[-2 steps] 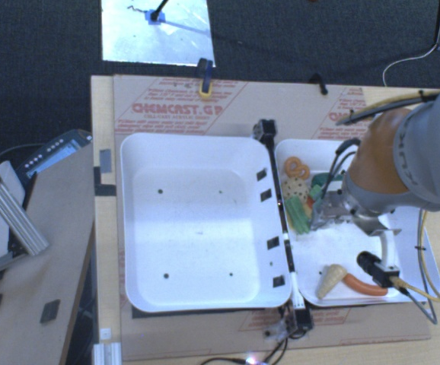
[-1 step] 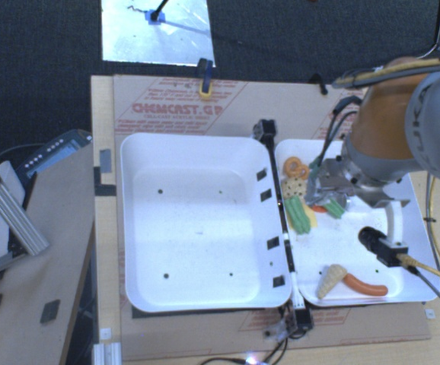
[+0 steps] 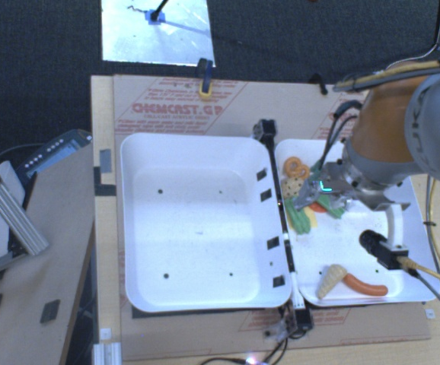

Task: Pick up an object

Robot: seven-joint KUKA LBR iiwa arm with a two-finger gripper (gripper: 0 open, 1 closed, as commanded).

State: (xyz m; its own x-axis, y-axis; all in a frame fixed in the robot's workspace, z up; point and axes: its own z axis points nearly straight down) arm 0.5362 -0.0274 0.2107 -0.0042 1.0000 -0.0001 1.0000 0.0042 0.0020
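- Sausage (image 3: 366,286) and ice-cream cone (image 3: 330,280) lay at right bin's (image 3: 414,299) near edge.
- Gripper (image 3: 309,197) hung low over green vegetables (image 3: 299,217), left side of that bin; grip state could not be told.
- Pretzel (image 3: 295,169) lay just beyond.

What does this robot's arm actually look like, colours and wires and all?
The arm is thick, rounded and grey, with a broad orange band above the wrist. Dark cables loop along its side. The gripper at its tip is dark metal, with a small turquoise light glowing on it.
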